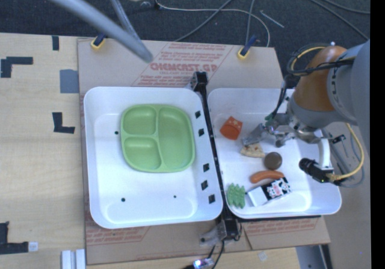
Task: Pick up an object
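Note:
The right bin (pixel 313 201) holds several small objects: an orange-red block (pixel 231 128), a tan wedge like a bread piece (pixel 252 151), a brown round ball (pixel 273 160), an orange sausage (pixel 266 176), a green leafy toy (pixel 236 195) and a black-and-white carton (pixel 269 191). My gripper (pixel 257 136) reaches in from the right, low over the bin, its tip just above the tan wedge and right of the orange-red block. Nothing shows between its fingers.
The left bin (pixel 102 201) holds a green divided plate (pixel 158 138). A black divider with clips (pixel 206 141) runs between the bins. Cables (pixel 252 3) lie on the dark floor behind, and a yellow cable (pixel 352 168) loops near the wrist.

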{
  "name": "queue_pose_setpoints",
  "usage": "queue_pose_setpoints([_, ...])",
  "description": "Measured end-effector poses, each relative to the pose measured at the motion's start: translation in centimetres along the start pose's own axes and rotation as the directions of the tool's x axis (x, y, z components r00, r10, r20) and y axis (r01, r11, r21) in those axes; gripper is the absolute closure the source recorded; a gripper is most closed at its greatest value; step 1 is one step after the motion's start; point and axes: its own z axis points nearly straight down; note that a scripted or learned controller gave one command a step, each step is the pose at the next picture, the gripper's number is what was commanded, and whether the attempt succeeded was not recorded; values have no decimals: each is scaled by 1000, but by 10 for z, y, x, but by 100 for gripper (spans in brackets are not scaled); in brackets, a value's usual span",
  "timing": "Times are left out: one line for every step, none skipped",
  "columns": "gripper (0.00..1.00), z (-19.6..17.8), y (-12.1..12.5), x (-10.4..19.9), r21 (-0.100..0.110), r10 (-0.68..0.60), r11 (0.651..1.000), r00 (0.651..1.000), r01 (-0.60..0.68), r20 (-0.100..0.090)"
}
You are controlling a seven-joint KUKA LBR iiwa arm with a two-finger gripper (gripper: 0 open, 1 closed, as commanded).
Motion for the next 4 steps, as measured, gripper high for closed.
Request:
queue_pose_setpoints([100, -16, 3, 2, -6, -3, 1000, 1000, 3, -3])
queue_pose_setpoints([100, -79, 5, 3, -5, -2, 1000, 1000, 2, 0])
queue_pose_setpoints([100, -133, 6, 4, -4, -2, 1000, 1000, 2, 0])
queue_pose_setpoints([100, -154, 7, 4, -1, -2, 1000, 1000, 2, -1])
